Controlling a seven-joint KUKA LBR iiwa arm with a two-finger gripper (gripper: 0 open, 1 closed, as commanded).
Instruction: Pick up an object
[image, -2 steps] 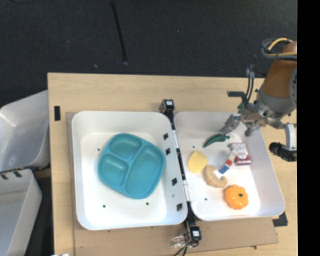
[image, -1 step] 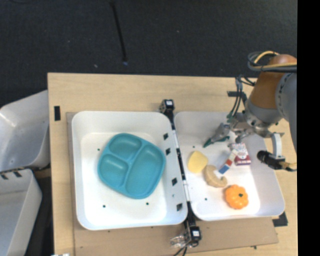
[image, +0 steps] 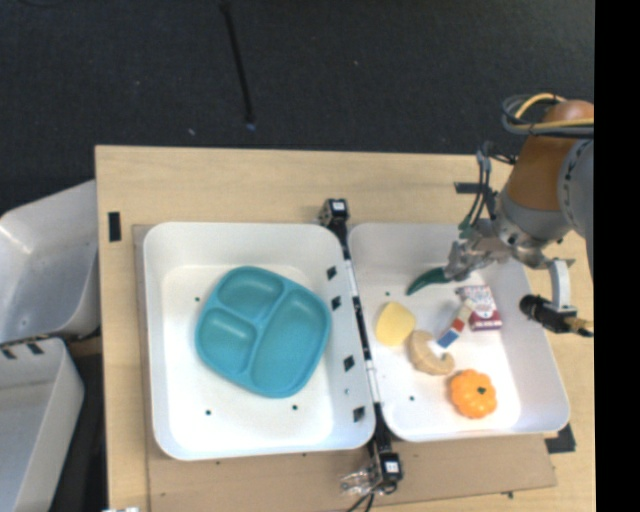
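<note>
My end effector hangs over the far part of the right shallow white bin, reaching in from the right, and a dark green curved object sits right at its tip, pointing left; I cannot tell whether that green piece is between my grasping parts or merely lying under them, nor whether the end effector is released or clenched. Just near of it, in the same bin, lies a small white and red carton, with a slim blue, white and red tube-like item touching its left near corner. To the left of these rests a pale yellow rounded block, and just beside it on the near side a beige curved piece like a bit of bread. Nearest of all in this bin is a small orange pumpkin-shaped toy. The left white bin holds a teal plastic divided plate with three compartments, lying flat about its middle. Both bins stand side by side on the light wooden surface.
</note>
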